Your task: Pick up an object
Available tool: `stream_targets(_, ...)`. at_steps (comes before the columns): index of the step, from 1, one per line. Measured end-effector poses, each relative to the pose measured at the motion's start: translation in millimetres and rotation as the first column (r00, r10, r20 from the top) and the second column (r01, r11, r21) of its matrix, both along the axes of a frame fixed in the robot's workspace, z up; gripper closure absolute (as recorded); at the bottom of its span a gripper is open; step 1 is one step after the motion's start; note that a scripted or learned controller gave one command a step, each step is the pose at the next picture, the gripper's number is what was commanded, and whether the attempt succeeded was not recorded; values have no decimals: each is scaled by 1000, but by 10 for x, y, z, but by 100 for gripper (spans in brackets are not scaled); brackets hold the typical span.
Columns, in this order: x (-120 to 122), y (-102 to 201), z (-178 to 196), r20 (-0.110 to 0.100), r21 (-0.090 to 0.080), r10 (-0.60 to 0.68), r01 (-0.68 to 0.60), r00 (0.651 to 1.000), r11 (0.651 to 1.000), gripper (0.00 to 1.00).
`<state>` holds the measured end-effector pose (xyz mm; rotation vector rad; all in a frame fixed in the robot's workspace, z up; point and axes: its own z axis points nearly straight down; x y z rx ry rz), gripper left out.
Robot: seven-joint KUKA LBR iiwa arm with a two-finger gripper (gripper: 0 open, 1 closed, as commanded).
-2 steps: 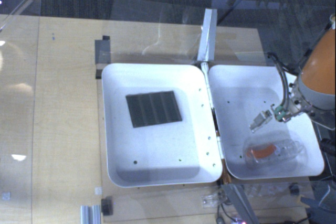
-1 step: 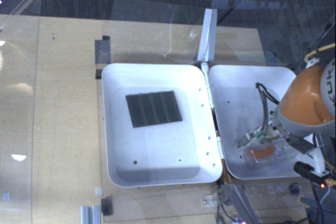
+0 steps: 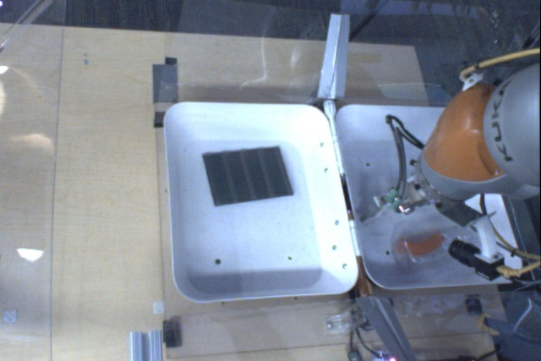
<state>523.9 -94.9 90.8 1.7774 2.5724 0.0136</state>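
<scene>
Camera view: looking down at a slant on a pale wooden table [image 3: 93,207] bearing two shallow white bins side by side.
Left bin [image 3: 254,275]: sits toward the middle of the table; a dark ribbed rectangular pad [image 3: 248,175] lies flat in its far-left part, slightly askew.
Right bin [image 3: 372,148]: hard against the left bin, toward the table's right edge — the arm hangs over most of it.
Arm [image 3: 486,139]: grey with an orange band, coming in from the right, wrist bent down over the right bin's middle.
Gripper [image 3: 399,200]: low in the right bin, near its middle, with thin cables beside it; whether the fingers are apart or together I cannot tell — they are too small and tangled with the wiring.
Object [image 3: 420,245]: a small reddish-brown thing lying on the right bin's floor, toward its near edge, just beside the gripper and apart from it.
Divider [image 3: 334,68]: a grey metal strip running from the bins' shared far corner toward the table's far edge.
</scene>
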Motion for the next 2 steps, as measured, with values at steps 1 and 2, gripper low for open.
stream_targets(1,520,-37,-9,-3,2,-145,145,989,989,0)
stream_targets(2,385,31,524,-11,0,34,-34,999,999,0)
